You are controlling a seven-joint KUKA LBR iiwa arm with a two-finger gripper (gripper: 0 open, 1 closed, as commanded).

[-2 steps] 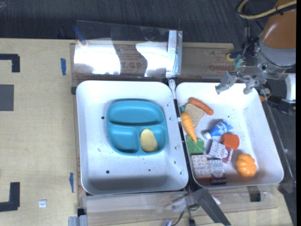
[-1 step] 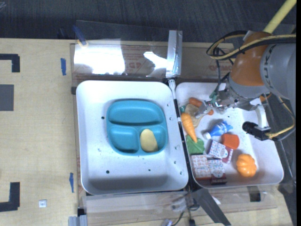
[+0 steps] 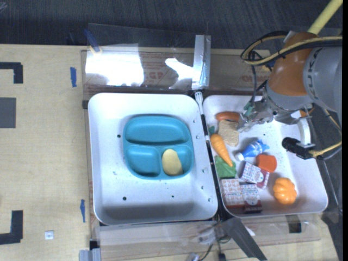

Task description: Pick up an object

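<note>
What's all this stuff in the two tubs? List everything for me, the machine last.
Left bin: 1, white, left side of bench.
Right bin: 1, white, beside it.
Divided plate: 1, blue, in left bin.
Potato-like piece: 1, yellow, in plate's lower right compartment.
Carrot: 1, orange, right bin's left edge.
Pumpkin-like piece: 1, orange, right bin's lower right.
Printed cartons: a few, red and white, right bin's bottom.
Blue-and-white packet: 1, right bin's middle.
Arm: 1, grey and orange, from the right.
Pincer: 1, over right bin's top.
</note>
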